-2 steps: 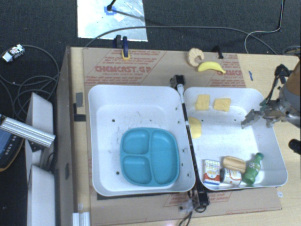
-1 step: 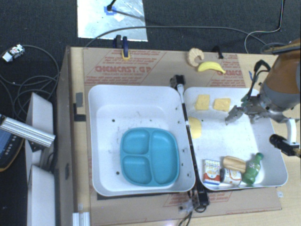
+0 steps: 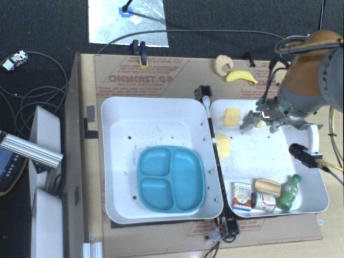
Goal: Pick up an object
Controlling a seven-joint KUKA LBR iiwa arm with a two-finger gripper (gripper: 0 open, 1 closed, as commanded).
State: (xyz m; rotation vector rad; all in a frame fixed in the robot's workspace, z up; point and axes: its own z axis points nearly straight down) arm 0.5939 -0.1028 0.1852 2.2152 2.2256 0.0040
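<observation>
The nearest candidate for picking is a small pale-yellow foam block [image 3: 231,116] lying flat in the upper-left part of the right shallow white bin [image 3: 322,198]. The grey two-finger gripper [image 3: 253,121] hangs just beside it, to its right, low over the bin floor; whether its jaws are open, closed or gripping anything I cannot tell, since they blur into the grey metal around them.

A likely failure, in my judgement: the jaws descend beside the block rather than astride it and shove it toward the bin wall, or close on air.

Counted in the right bin: one foam block, one rounded yellow piece [image 3: 222,145] against the left wall, one small red-and-white carton [image 3: 242,194], one tan bread-like roll [image 3: 267,186], one green plastic bottle [image 3: 288,192], all three clustered at the near edge. The left white bin [image 3: 115,112] holds one blue divided plastic plate [image 3: 171,177]. On the counter [image 3: 161,77] behind the bins lie one yellow banana [image 3: 240,77] and one beige ring-shaped piece [image 3: 223,64].
</observation>
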